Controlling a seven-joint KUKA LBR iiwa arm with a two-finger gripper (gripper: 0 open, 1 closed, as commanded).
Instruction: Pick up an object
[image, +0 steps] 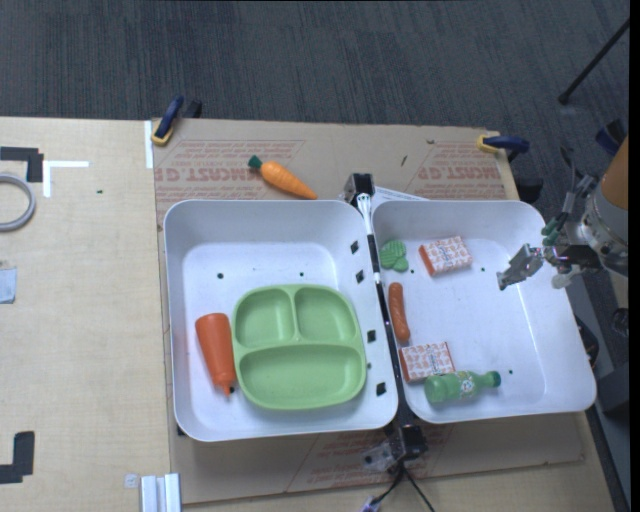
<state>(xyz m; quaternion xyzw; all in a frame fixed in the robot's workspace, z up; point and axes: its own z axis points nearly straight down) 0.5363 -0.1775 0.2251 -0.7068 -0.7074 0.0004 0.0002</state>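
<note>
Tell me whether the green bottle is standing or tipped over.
Tipped over: the green bottle lies on its side on the right bin's floor, cap pointing right.

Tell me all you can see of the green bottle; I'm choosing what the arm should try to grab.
The green bottle lies on its side on the floor of the right bin, near the front wall. It looks like glossy plastic: a rounded green body with a pale label, narrowing to a neck that points right. Its fat end touches or nearly touches the small red-and-white box just behind it. The gripper is well away, up by the right wall.
</note>
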